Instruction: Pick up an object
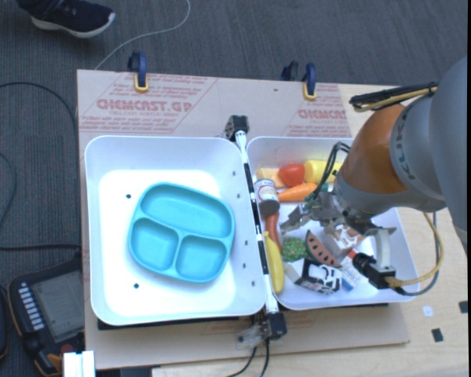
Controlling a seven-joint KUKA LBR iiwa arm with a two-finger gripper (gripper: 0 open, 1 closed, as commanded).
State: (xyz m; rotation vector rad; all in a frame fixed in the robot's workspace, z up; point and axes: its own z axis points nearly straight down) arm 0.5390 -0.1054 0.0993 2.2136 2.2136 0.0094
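oddly smooth blue plastic tray [180, 232], three rounded compartments, left white bin [110, 155].

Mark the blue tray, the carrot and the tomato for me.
blue tray [180, 232]: camera view, ridge between its compartments.
carrot [298, 192]: camera view, mid-body.
tomato [292, 173]: camera view, top surface.

I see a sky-blue three-compartment plastic tray [180, 232] in the white left bin [110, 159] — and a red tomato [292, 173], orange carrot [297, 192], yellow banana [274, 264] in the white right bin [404, 246].
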